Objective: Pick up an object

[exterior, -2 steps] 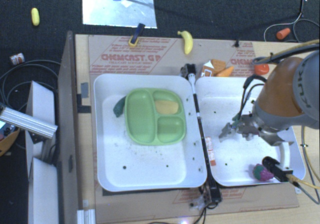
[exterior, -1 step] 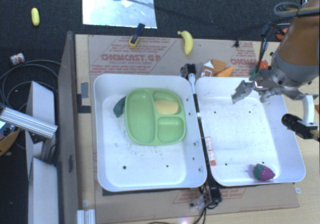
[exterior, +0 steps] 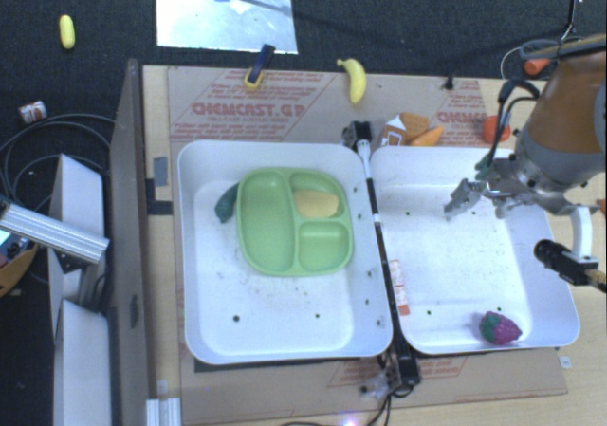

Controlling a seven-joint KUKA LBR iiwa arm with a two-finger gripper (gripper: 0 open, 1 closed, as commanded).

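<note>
Right bin (exterior: 432,253): the tool (exterior: 465,198) hangs over its upper half, whether parted or closed I cannot tell. The strawberry toy (exterior: 499,326) lies at the near edge, well apart, toward the camera.

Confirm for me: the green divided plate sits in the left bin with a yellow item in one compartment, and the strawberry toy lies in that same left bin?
Not quite. The camera view shows the strawberry toy in the right bin, near its front corner. The green divided plate does sit in the left bin, with the yellow item in one compartment.
</note>
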